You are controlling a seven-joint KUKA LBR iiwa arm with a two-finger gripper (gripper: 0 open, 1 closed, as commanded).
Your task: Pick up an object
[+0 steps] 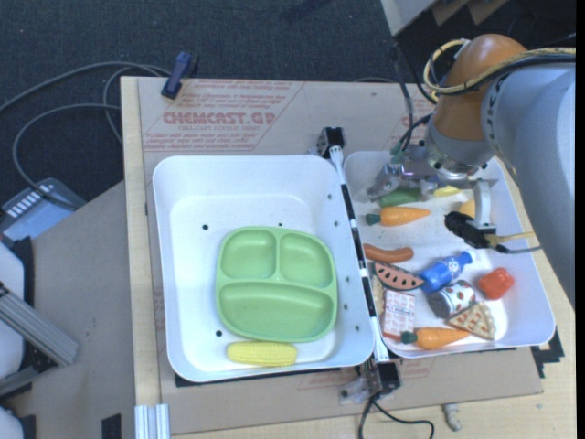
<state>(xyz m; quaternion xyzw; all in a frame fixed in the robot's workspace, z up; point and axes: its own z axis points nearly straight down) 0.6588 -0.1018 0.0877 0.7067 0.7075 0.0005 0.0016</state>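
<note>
our gripper sits low at the far end of the right bin, over a green toy vegetable beside a toy carrot; grip state we cannot tell. crowded toys risk a glancing miss.

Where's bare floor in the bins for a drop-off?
Left bin: free strip between its far wall and the green divided plate, plus the floor left of the plate. Its near edge is taken by the corn cob. Right bin: crowded with toy food, end effector working its far end.
</note>
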